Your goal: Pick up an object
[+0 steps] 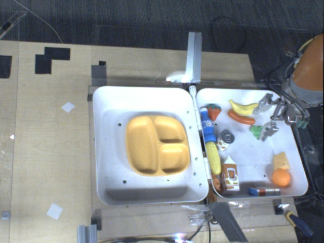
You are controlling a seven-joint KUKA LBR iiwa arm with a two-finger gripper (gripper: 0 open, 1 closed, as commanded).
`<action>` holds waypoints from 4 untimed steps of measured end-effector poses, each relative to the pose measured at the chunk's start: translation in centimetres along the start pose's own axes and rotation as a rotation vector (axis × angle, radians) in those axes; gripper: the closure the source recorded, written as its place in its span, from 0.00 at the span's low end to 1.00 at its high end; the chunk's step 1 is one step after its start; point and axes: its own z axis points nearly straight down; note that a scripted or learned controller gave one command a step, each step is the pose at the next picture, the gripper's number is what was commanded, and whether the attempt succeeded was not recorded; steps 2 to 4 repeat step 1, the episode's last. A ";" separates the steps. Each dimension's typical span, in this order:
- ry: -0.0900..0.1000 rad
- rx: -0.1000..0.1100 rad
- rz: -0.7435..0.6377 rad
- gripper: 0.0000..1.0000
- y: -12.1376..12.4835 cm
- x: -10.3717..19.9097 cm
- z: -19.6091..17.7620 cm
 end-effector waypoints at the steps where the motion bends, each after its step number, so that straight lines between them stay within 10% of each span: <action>1: -0.021 -0.003 0.545 0.00 5.1 0.5 4.2; 4: -0.021 -0.003 0.545 0.00 5.1 0.5 4.2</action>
